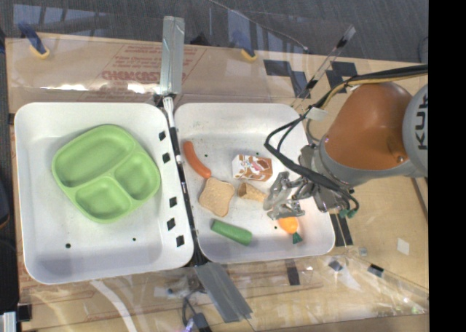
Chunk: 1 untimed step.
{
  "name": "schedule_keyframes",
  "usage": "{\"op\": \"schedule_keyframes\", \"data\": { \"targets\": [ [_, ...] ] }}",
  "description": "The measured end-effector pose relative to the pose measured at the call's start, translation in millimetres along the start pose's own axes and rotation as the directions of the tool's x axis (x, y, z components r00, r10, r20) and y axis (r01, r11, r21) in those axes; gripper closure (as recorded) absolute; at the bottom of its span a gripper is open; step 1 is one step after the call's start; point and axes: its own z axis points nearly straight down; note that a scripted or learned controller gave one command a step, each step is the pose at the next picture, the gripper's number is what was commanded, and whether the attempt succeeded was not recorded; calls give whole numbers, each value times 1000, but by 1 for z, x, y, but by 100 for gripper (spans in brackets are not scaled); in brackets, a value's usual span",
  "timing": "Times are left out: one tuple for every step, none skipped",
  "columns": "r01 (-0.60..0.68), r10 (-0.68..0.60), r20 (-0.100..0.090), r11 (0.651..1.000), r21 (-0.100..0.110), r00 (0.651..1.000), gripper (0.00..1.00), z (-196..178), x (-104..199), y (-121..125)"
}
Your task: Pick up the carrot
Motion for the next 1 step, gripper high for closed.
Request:
{"op": "schedule_keyframes", "data": {
  "targets": [
    [37, -37, -4, 999, -4, 999, 100, 36, -21, 59]
  ]
}}
